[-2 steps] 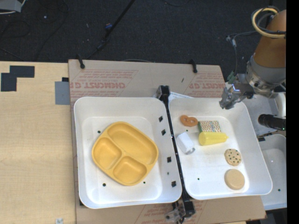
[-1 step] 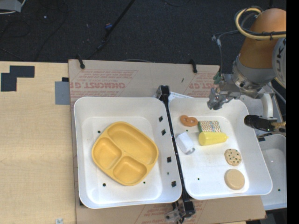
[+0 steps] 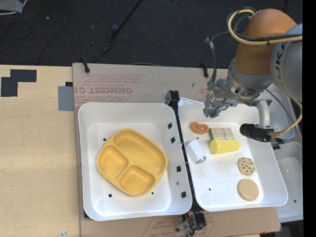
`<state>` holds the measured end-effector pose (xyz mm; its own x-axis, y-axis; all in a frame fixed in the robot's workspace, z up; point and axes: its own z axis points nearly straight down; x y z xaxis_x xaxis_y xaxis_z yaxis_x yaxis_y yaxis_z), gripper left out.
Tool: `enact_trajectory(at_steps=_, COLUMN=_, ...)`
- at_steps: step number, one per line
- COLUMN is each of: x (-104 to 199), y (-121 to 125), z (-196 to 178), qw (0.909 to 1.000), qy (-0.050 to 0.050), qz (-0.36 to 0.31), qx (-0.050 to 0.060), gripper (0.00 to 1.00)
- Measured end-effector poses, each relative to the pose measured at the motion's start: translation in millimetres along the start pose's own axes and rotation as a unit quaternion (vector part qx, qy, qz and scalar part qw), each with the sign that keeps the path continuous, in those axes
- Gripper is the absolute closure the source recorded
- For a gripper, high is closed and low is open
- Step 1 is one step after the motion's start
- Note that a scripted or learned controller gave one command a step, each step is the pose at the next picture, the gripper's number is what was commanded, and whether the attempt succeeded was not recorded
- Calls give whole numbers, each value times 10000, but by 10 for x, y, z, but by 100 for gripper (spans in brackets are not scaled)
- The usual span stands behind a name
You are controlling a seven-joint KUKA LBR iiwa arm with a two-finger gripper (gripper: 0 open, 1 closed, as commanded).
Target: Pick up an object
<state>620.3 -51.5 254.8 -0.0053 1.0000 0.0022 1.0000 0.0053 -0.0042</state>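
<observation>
My gripper (image 3: 213, 111) hangs over the far edge of the right bin (image 3: 276, 181), just above and right of a small orange pretzel-shaped piece (image 3: 200, 128). Nothing shows between its fingers. In the right bin lie a yellow block (image 3: 224, 146) with a speckled card or box (image 3: 222, 133) touching its far side, a white cylinder (image 3: 196, 151) near the divider, a chocolate-chip cookie (image 3: 246, 166) and a plain tan round biscuit (image 3: 248, 189). The left bin (image 3: 91, 127) holds a yellow three-compartment tray (image 3: 132, 161).
A black divider strip (image 3: 180, 152) runs between the two bins. Cardboard (image 3: 118, 85) lies under the bins' far side. The wooden bench top (image 3: 34, 157) stretches to the left.
</observation>
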Motion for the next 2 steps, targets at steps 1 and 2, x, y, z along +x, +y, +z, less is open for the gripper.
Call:
enact_trajectory(at_steps=1, x=583, y=31, z=154, qw=10000, qy=-3, qz=-1, qx=6, gripper=100)
enact_trajectory(at_steps=2, x=1117, y=54, z=91, qw=10000, qy=-2, qz=-3, qx=-9, gripper=100)
